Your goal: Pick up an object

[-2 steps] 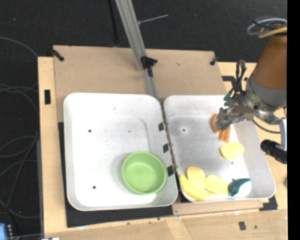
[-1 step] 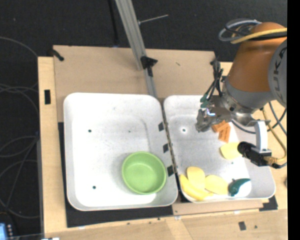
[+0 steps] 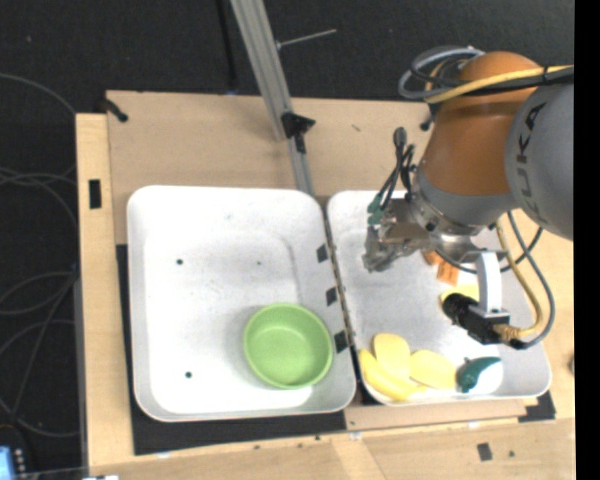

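Since yellow pieces (image 3: 405,365) hug near wall, gripper (image 3: 377,255) over bare far floor of right bin (image 3: 420,313) seems off-target; grip unclear.

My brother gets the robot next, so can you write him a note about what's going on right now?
Claw: hangs low over the right bin, by its left wall; I can't tell whether it's open or shut.
Things: bowl in the left bin, near its front right corner. Yellow pieces and a teal thing lie along the right bin's front edge.
Done: nothing picked up that I can see.
Left: grab one thing and lift it.
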You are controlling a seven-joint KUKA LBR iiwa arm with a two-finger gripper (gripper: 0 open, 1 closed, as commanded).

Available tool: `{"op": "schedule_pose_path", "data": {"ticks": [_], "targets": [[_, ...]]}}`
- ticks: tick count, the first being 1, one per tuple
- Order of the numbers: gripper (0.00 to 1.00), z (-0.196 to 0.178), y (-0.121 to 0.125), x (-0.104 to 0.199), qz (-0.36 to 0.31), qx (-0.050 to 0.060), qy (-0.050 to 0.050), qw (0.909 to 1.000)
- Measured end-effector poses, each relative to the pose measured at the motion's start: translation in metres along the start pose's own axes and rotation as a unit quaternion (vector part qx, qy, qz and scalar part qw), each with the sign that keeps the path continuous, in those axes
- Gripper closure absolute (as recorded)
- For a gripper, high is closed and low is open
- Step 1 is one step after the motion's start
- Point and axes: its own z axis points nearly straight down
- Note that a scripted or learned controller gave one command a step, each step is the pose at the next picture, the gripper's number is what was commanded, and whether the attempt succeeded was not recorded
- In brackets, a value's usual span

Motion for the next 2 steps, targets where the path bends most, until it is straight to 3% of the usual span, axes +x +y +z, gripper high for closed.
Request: {"op": "schedule_pose_path", "data": {"ticks": [2], "targets": [[1.00,0.018,-0.004,0.096,0.000,0.001,0.000,1.0000]]}}
